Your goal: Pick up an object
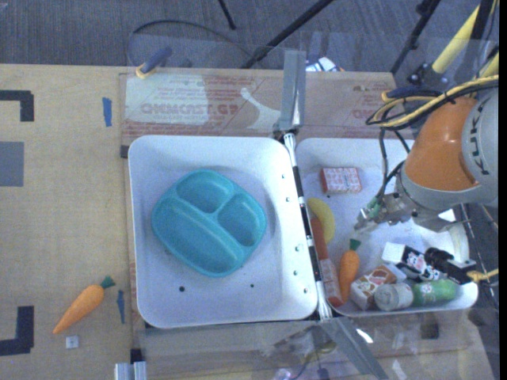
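The gripper (380,212) hangs over the middle of the right bin (348,153), reaching in from three o'clock under the grey wrist and its orange band (440,153). Its metal fingers are small and blurred here, so I cannot tell whether they stand apart or together, and nothing can be seen held between them.

At about seven o'clock from the gripper, close by, a small carrot (348,269) stands on end with its green top toward the gripper. At nine o'clock lies a yellow banana (322,214) against the bin's left wall, with a long red-orange piece (321,252) running down beside it along that wall. At eleven o'clock, apart from the gripper, a small red-and-white box (341,180) lies flat. Toward five and six o'clock, along the bin's near edge, a cluster sits together: a little carton (372,282), a grey can (393,296) on its side, a green bottle (434,292) lying flat, and a black-and-white item (420,261) just above them.

Farther out at nine o'clock, the left bin (150,212) holds a teal divided plate (209,222). Well beyond it, at about eight o'clock, a second carrot (79,307) lies on the wooden bench (55,212) outside both bins.
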You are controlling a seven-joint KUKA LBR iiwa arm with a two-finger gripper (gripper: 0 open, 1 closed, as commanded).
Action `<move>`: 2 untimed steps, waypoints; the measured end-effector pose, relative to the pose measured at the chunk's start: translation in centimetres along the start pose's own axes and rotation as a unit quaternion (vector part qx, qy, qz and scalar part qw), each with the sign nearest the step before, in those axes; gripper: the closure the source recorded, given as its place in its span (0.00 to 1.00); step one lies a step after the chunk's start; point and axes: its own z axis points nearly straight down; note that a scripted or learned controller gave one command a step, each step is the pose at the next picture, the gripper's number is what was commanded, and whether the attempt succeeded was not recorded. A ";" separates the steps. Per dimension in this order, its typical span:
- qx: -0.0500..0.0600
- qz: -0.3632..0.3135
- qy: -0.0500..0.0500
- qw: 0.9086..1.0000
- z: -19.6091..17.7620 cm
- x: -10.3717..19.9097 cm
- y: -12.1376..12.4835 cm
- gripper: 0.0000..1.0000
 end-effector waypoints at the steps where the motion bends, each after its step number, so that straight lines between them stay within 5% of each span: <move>1: 0.000 0.000 0.000 1.000 0.0 0.0 0.0 0.00; 2: 0.002 -0.014 0.002 1.000 1.0 0.8 -4.4 0.00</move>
